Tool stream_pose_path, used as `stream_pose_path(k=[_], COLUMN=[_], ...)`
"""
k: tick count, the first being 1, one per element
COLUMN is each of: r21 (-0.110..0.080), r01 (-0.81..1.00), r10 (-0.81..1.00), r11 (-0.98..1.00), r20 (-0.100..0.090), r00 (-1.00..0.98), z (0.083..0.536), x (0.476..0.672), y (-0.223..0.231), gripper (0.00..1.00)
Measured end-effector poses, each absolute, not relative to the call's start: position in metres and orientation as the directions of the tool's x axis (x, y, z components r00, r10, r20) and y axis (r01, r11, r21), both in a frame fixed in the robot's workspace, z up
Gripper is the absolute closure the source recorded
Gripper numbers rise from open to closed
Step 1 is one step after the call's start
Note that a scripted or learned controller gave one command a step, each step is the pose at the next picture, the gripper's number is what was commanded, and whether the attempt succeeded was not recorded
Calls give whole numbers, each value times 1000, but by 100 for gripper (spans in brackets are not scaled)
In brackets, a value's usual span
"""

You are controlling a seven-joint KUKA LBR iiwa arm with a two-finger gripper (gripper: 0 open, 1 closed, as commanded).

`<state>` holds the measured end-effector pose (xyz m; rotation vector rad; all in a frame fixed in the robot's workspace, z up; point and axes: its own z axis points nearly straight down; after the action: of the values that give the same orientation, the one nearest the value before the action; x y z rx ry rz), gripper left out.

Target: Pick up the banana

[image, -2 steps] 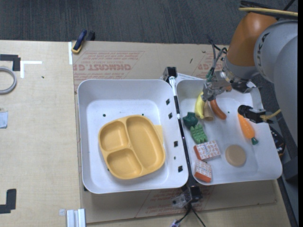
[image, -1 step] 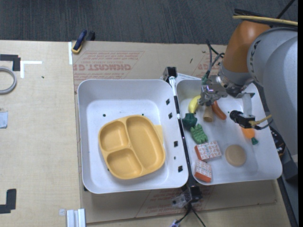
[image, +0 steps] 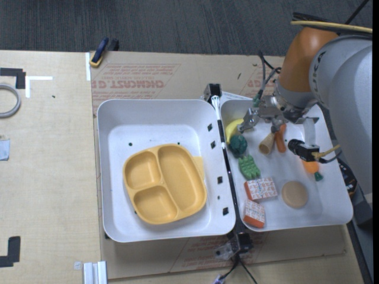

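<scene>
The banana (image: 231, 129) is yellow and lies at the far-left side of the right bin (image: 331, 209), close to the wall between the bins. A dark green toy (image: 238, 145) covers its near end. My gripper (image: 264, 123) hangs over the back of the right bin, just right of the banana. Its fingers (image: 250, 119) are spread apart with nothing between them, so it is open. The left finger is close to the banana's upper end, and I cannot tell whether they touch.
A tan cone (image: 266, 144) and an orange piece (image: 280, 139) lie just below the gripper. Further along the right bin are a green ridged block (image: 249, 167), two red-and-white blocks (image: 261, 189), a tan disc (image: 294, 194) and a carrot (image: 311, 165). The left bin (image: 118, 123) holds a yellow divided plate (image: 164, 183).
</scene>
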<state>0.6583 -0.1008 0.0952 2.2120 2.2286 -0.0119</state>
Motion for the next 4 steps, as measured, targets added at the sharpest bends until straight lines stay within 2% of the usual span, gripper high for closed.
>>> stream_pose_path(k=[1, 2, 3, 4], r21=[1, -1, 2, 0], r01=[980, 967, 887, 838], r10=[980, 967, 887, 838], r11=[201, 256, 462, 545], r20=[-1, 0, -2, 0], r00=[-201, -256, -462, -545], z=[192, 192, 192, 192], x=[659, 604, 659, 588], y=[-5, -14, -7, 2], gripper=[0, 0, 0, 0])
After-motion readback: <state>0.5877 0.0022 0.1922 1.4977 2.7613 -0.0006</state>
